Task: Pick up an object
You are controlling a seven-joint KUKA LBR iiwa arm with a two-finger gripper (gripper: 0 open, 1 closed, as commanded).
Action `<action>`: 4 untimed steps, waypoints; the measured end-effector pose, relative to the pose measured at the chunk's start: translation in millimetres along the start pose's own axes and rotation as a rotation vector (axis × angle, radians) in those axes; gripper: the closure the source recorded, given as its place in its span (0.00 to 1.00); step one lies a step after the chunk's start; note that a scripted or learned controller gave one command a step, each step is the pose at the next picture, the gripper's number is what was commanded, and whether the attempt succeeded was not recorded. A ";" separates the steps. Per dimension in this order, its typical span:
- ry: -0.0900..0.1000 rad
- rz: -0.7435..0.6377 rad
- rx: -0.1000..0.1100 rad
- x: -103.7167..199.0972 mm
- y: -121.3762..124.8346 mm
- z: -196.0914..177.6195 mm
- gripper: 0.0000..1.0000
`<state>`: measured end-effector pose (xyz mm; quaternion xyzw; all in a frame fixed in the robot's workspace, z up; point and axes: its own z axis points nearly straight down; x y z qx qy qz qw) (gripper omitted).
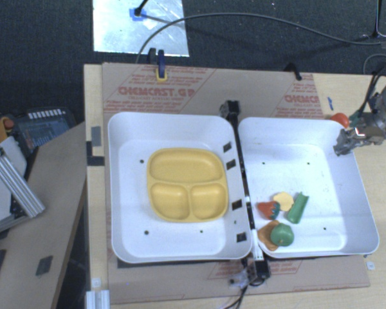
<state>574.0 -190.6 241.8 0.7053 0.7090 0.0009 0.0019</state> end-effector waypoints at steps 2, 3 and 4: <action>0.002 -0.003 0.004 113.1 -21.2 19.8 1.00; 0.002 -0.003 0.001 165.9 -22.4 10.6 1.00; 0.003 -0.004 0.002 216.1 -29.0 1.6 1.00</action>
